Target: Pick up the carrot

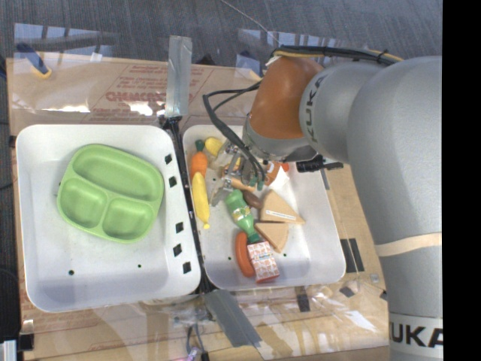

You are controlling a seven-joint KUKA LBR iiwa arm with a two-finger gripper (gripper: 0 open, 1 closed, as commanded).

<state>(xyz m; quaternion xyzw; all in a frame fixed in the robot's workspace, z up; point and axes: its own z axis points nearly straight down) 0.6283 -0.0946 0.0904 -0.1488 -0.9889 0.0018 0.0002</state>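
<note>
Brown counter (113, 89) carries two white bins. Low in the right bin (319, 254), the claw (234, 173) hangs among toy food; whether it is clenched, I cannot tell. Just beside it, the carrot (198, 163) lies at the bin's left wall, apparently ungrasped, so the pick remains.

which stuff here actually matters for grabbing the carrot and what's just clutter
For the job:
carrot, at the right bin's far left edge
gripper, low over the right bin beside it

Lying about:
green divided plate in the left bin
banana
green bottle
sandwich wedges
red and white carton
</note>
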